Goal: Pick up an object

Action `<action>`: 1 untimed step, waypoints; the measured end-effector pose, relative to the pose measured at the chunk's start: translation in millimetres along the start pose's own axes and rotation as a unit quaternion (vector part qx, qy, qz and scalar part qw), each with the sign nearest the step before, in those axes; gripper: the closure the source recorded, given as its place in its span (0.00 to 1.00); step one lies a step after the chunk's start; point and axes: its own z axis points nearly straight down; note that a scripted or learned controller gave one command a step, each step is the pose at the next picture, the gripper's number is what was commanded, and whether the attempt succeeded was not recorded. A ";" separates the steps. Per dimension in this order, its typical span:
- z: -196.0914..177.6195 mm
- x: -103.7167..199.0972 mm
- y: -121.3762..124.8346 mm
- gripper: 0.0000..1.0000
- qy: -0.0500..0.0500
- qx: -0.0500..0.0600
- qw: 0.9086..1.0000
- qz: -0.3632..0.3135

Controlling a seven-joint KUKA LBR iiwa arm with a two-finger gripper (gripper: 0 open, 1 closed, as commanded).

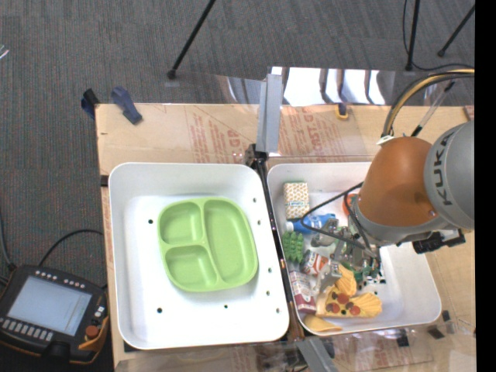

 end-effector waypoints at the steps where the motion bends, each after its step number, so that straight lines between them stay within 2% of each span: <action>1: 7.9 41.6 -9.7 0.00 -0.001 0.000 1.000 -0.031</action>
